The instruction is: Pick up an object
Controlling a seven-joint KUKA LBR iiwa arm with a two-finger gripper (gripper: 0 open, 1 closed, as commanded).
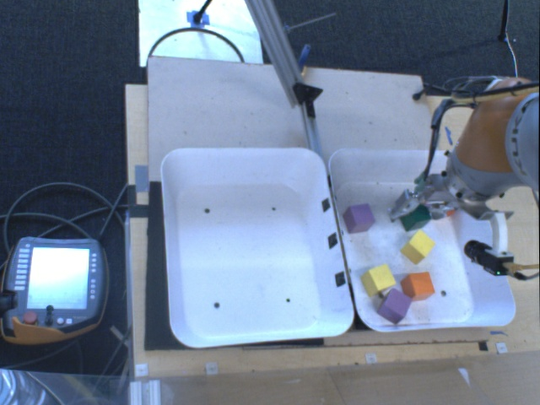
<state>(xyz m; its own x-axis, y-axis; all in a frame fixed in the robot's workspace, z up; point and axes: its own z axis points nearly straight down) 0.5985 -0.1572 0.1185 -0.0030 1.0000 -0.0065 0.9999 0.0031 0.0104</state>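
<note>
While the arm [494, 137] reaches over the right bin [494, 310], a dark green block [415, 219] sits at its fingers [408, 207]

Largest first: the table [253, 108] bears the left bin [181, 251] and the right one, which holds purple, yellow and orange cubes; whether the fingers clamp the green block or merely touch it, I cannot tell, so a slow, straight lift seems wise, well clear of the yellow cube [418, 246] just below

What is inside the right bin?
Inside the right bin: two purple cubes, two yellow cubes, an orange cube, a green block at the pincer. The arm covers the far corner.
</note>
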